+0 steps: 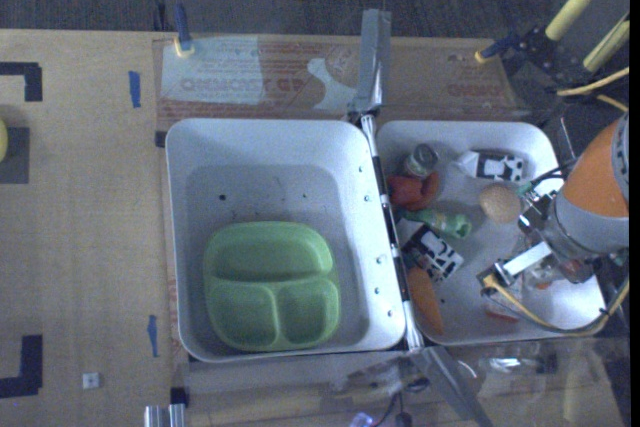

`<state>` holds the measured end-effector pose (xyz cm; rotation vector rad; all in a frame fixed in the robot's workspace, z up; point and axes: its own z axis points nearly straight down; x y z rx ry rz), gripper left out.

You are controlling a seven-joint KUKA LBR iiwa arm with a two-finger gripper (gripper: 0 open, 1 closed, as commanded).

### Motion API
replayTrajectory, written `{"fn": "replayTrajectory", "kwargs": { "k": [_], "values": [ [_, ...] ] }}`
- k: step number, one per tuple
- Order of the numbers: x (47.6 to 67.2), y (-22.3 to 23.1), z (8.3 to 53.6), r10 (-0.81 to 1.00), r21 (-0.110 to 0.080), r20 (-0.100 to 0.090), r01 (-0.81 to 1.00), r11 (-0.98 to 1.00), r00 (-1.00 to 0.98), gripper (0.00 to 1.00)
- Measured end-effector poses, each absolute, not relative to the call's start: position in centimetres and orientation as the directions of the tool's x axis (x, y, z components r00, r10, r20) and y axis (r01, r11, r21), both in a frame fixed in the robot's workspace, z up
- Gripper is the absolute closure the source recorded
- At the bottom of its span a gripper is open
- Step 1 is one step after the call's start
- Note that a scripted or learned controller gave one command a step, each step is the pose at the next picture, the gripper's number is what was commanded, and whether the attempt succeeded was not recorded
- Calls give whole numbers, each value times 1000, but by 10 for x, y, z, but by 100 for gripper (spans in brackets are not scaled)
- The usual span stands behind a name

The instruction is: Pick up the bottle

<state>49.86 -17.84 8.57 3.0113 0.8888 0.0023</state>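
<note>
Mid rt bin [455,310], green bottle [441,219] lies crosswise, cap twd rt.

Object: we see one bottle [441,220], small and green.
Pose: we find it lying on its side, long axis running roughly left to right.
Bin: we place it in the right bin [572,317], in the left half.
Neighbours: we note a red item just above it and a black-and-white item just below.
Contact: we see nothing gripping it.
</note>
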Motion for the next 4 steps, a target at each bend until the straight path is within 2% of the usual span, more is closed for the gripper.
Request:
{"fn": "replayTrajectory", "kwargs": {
  "k": [1, 2, 3, 4],
  "values": [
    [483, -219, 86, 576, -7, 7, 576, -817, 817, 100],
    [483, -218, 93, 579, -11, 5, 579, -815, 815, 100],
    [486, -210, 93, 585, -24, 14, 585, -810, 811, 0],
    [481, -160, 86, 375, 1, 2, 375, -927, 927, 0]
  ]
}}
